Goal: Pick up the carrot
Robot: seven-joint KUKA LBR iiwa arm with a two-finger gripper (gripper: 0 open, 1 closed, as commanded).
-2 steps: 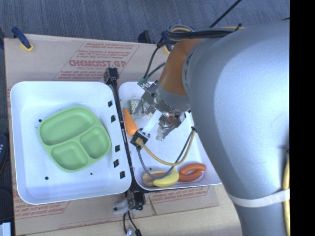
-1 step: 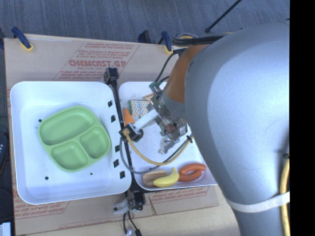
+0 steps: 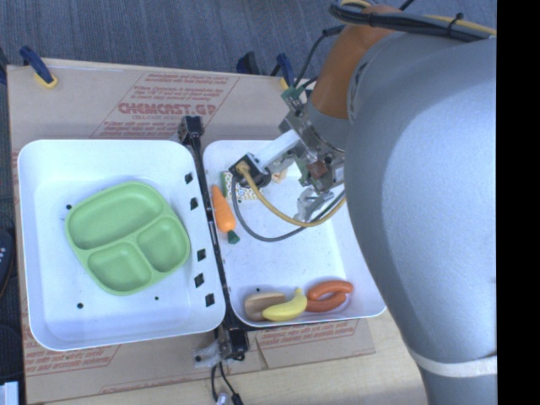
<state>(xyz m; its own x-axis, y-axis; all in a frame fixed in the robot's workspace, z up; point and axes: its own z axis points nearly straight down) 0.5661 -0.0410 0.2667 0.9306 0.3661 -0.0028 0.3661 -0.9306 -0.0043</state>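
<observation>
The orange carrot (image 3: pixel 223 210), with its green stub pointing toward the front, lies in the right bin (image 3: pixel 278 264) close against that bin's left wall. My gripper (image 3: pixel 313 198) hangs over the back middle of the same bin, well to the right of the carrot and apart from it. The big grey arm covers the bin's right side.
A green divided plate (image 3: pixel 126 236) sits in the left bin (image 3: pixel 42 226). At the front of the right bin lie a tan bun (image 3: pixel 263 299), a yellow banana (image 3: pixel 286 308) and an orange-red sausage (image 3: pixel 329 293), packed together. A yellow cable loops over the bin floor between gripper and carrot.
</observation>
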